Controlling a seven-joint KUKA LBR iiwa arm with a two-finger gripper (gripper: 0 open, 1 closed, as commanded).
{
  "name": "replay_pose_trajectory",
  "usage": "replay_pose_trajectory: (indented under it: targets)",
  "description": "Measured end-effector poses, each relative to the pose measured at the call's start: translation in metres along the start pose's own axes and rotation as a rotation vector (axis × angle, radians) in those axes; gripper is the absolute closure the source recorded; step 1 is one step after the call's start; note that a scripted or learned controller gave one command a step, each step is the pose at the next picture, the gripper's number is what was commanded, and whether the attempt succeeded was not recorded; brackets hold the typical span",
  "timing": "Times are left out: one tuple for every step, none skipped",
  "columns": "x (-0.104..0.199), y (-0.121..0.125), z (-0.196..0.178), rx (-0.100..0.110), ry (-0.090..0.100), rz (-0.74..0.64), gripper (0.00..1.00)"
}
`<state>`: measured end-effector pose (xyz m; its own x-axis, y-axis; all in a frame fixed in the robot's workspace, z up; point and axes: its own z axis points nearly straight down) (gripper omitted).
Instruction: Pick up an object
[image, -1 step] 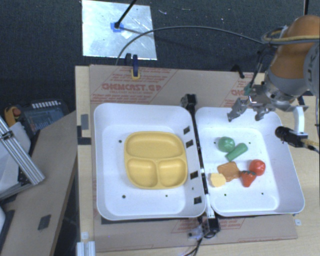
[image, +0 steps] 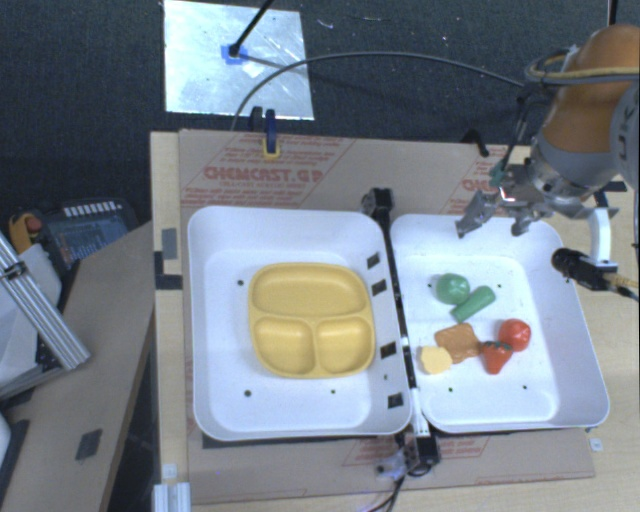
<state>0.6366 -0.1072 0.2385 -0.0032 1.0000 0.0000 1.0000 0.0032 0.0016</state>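
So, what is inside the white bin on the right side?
The right bin holds a green toy, a green stick, a brown piece, a yellow piece and two red toys. The hand hovers at its far edge. What lies beneath the toys is covered.

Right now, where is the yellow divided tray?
In the camera view, the yellow divided tray lies in the middle of the left bin, across the divider from the toy food in the right bin.

Two bins side by side on desk (image: 130, 300). Left bin (image: 215, 300): tray (image: 310, 318) at centre. Right bin (image: 560, 380): toy foods (image: 470, 325) clustered mid-bin, touching or just beside each other. Tool (image: 494, 218) over right bin's far edge, behind foods.
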Motion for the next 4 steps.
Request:
replay_pose_trajectory:
  targets:
    - [-0.003, -0.005, 0.043, 0.002, 0.0, 0.002, 0.0]
    - [0.004, -0.005, 0.087, 0.003, 0.0, 0.0, 0.0]
    - [0.001, -0.009, 0.149, 0.005, 0.0, 0.002, 0.0]
    - [0.001, -0.007, 0.134, -0.003, -0.001, 0.002, 1.0]
